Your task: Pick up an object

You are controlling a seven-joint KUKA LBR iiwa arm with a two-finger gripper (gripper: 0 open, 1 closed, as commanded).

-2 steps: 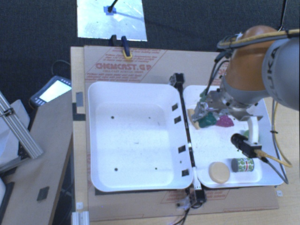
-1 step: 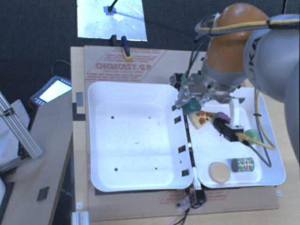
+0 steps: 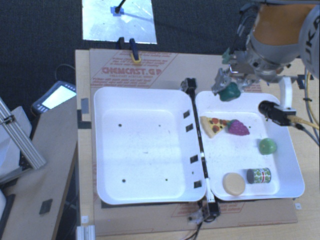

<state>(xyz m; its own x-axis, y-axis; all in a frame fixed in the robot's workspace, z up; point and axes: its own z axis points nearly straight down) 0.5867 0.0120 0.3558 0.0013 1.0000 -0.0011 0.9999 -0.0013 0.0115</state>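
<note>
Green object [image 3: 231, 92] between claw [image 3: 225, 88] fingers

The arm [image 3: 285, 24] reaches in from the right, tool [image 3: 226, 86] lowered.

Open left bin [image 3: 140, 144]; cluttered right bin [image 3: 287, 181].

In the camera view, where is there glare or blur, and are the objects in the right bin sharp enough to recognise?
Camera view: strong glare on the shiny metal sheet at the top; the arm looks slightly soft; the pizza slice, purple grapes, green ball, small can and tan disc are clear, with faint shadows on the right bin.
</note>
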